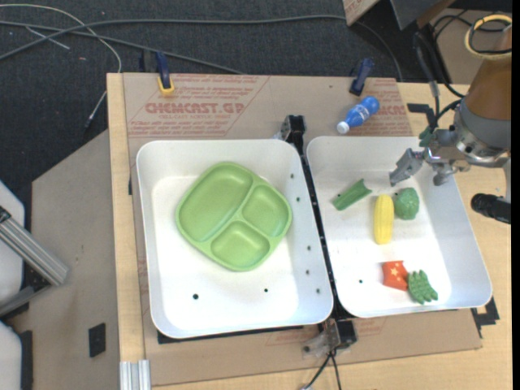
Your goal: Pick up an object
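While my hand (424, 166) hangs spread and empty over the right bin (463, 242), I judge this the approach step. Nearest lies the green ball (406, 203), beside the corn (383, 218); next I'd descend squarely over it.

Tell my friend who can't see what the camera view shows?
A robot's gripper hangs over the right bin, beside a green broccoli, yellow corn and other toy food. The left bin has a green divided plate.
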Controlling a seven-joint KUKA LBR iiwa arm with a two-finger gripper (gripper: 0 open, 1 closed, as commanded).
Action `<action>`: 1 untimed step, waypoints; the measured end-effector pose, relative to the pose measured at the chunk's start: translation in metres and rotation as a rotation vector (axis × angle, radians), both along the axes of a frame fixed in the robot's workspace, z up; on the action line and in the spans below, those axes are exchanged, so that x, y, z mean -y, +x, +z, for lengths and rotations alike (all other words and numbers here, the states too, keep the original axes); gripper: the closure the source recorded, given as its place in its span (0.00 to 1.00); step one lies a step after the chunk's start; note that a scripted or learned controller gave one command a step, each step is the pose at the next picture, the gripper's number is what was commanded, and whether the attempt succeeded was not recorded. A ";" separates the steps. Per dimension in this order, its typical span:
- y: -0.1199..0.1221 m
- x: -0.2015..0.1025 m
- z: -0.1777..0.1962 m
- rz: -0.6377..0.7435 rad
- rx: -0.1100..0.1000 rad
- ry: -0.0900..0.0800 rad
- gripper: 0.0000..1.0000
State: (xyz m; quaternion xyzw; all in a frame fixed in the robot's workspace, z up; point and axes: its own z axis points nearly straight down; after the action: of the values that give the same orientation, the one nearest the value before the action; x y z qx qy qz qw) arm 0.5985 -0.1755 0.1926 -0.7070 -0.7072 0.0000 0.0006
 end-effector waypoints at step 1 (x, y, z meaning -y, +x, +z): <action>0.001 -0.006 -0.043 0.001 -0.005 0.002 0.00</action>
State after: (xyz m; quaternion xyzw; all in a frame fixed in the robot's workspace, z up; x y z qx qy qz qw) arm 0.5991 -0.1698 0.1491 -0.7065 -0.7077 0.0012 0.0029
